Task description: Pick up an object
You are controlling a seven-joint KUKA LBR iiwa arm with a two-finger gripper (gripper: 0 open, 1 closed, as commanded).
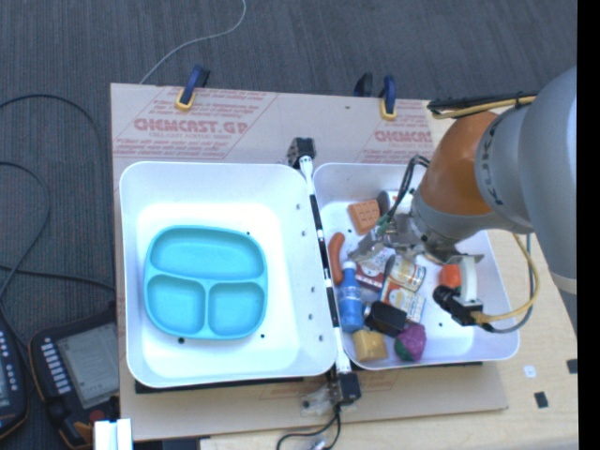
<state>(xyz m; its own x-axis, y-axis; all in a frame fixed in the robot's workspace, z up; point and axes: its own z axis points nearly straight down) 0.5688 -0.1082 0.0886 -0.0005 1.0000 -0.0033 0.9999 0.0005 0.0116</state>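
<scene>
- board (234, 120) under the bins, upper left of frame: red print "CHEMCAST GP", repeated in smaller red lines above it, too small to read
- same board, upper right of frame beside the yellow clamp (388, 97): same red "CHEMCAST" print, cut off by the arm
- small carton (405, 284) in the right bin, center right of frame: red and white label, lettering too blurred to read
- blue bottle (351, 298) in the right bin: label unreadable
</scene>
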